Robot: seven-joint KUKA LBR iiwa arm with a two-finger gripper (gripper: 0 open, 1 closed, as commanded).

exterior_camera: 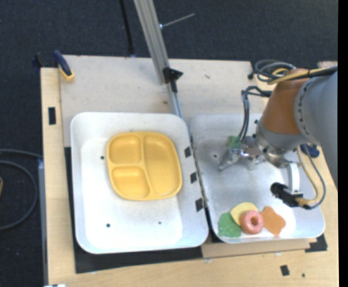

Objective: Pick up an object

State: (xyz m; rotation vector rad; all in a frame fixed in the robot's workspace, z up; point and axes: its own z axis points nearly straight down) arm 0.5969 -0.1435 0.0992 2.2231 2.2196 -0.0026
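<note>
A: Start at the left. What's in the left bin [90, 220]?

B: A yellow tray [144, 165] with three compartments, lying flat in the upper middle of the bin. Its long axis runs roughly left to right, tilted a little, and the two smaller compartments sit on its left side with the larger one on the right.

A: And the right bin [222, 136]?

B: Four small toys are bunched along its near edge. From left to right: a green piece [228, 225], a yellow piece [243, 210] just behind, a pink ring [252, 222] lying flat with its hole facing up, and an orange piece [274, 220]. The ring touches the yellow and orange pieces. The row itself runs left to right along the bin's near wall; the orange piece's longer side slants from upper left to lower right.

A: Where is the arm [293, 115]?

B: It comes in from the right, orange band above the wrist, over the upper part of the right bin. The gripper [237, 154] points left, low over the bare floor of the bin, well apart from the toys.

A: Is it holding anything?

B: Nothing shows between the fingers. Whether they are spread or closed I cannot tell; the metal parts blur together.

A: Anything else on the bench?

B: A grey pole [153, 34] rises from behind the bins.
</note>
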